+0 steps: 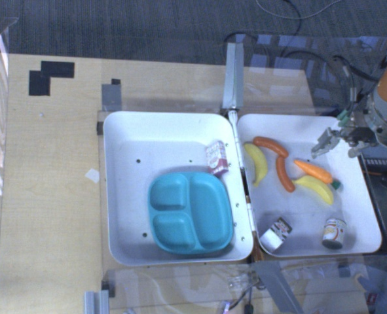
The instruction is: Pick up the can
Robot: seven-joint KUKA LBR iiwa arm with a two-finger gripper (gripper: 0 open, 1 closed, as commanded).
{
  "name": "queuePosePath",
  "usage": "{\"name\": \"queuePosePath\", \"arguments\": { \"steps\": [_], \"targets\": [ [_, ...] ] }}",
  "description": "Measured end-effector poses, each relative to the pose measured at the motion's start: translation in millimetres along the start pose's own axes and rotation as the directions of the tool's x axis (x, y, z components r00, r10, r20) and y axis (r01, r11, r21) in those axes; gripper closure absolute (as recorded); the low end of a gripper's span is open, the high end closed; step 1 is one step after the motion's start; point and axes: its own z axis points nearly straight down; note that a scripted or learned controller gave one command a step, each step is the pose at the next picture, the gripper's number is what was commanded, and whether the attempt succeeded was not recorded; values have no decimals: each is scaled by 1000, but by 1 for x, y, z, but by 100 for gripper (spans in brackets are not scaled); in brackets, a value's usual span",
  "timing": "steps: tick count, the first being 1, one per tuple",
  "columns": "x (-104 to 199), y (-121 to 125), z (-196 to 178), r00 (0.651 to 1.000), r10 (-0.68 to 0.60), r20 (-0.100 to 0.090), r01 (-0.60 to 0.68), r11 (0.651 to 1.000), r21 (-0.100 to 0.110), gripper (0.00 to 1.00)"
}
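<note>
- We see the can (334, 233) standing upright in the right bin (370, 195), near that bin's five o'clock corner. It is short, with a pale label bearing some orange or yellow print and a dark base; the print is too small for us to read.
- A second small container (276, 233), white with a dark label, lies tilted near the right bin's seven o'clock corner, well apart from the can. We cannot tell whether it is also a can.
- The tool (329, 140) hangs over the right bin's two o'clock region, at the end of the arm (384, 113), which enters from three o'clock. Its grey fingers (321, 144) point toward nine o'clock and look slightly parted, with nothing between them. It touches none of the bin's contents, as far as we can judge.
- The tool is well apart from the can, which sits toward its six o'clock.
- Between them lie a carrot (314, 170) and a banana (316, 189); two sausages (278, 159) and another banana (258, 162) lie further toward nine o'clock.
- The left bin (124, 175) holds a blue divided tray (190, 211) and a small crumpled packet (217, 157) against its three o'clock wall; the packet's print is unclear to us.
- The arm is cut off at the view's edge, and glare from clear panels veils the counter (49, 175) at nine o'clock and twelve o'clock.
</note>
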Motion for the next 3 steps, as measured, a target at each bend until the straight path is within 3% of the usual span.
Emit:
{"name": "queuePosePath", "arguments": {
  "steps": [1, 2, 3],
  "targets": [
    [-10, -10, -41, 978, -210, 2, 210, 978, -4, 0],
    [-56, -72, 108, 919, -395, 1, 395, 919, -1, 0],
    [-24, -70, 166, 919, -395, 9, 395, 919, -8, 0]
  ]
}}
